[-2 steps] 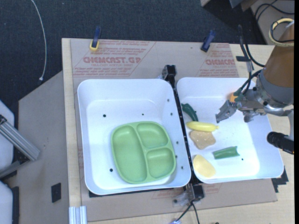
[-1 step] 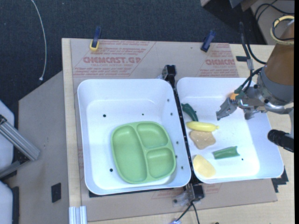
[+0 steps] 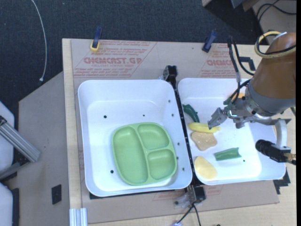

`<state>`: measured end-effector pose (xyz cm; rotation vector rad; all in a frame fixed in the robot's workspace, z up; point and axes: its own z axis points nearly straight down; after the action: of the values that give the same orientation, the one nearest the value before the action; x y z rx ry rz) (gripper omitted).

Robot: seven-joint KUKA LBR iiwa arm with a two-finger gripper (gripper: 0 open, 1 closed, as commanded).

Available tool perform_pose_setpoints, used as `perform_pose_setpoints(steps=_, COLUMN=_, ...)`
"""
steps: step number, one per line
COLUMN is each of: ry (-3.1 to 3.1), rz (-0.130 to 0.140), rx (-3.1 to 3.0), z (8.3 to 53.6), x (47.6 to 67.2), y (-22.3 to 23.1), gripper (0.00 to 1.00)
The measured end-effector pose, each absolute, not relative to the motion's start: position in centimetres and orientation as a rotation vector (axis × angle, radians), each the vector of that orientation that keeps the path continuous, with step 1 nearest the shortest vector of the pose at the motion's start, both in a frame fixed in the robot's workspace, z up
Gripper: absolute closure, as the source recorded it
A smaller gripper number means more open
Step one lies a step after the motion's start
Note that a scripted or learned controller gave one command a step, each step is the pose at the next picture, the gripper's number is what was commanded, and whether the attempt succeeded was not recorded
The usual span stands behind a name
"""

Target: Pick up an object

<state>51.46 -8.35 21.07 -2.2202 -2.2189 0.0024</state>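
Nearest us, along the bench's front edge, sit 2 white bins, and we take them by size. Our left bin [image 3: 89,126] carries the biggest item, a green divided plate [image 3: 143,152] with 3 compartments. Our right bin [image 3: 254,171] holds 5 small pieces clustered near the divider: a tan lump [image 3: 204,140], a pale yellow round piece [image 3: 205,168] at the front, a green block [image 3: 227,154], a yellow banana-like piece [image 3: 201,127], and a dark green curved piece [image 3: 190,112] at the back. Our gripper [image 3: 216,119] hangs over the yellow banana-like piece, the likeliest target, which lies flat with its long axis running roughly left to right, tilting slightly downward toward the right. We cannot tell from this angle whether the fingers are spread or closed, and nothing is visibly between them. Our worry is crowding: the banana-like piece touches or nearly touches the tan lump, so a descent slightly off centre could strike both, push the target aside, or pinch the wrong piece.
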Motion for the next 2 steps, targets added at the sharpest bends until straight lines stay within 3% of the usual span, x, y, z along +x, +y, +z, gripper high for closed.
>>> perform_pose_setpoints(steps=2, ry=-2.216, rz=0.005, rx=-2.218, z=11.1, x=50.8, y=-9.1, gripper=0.00)
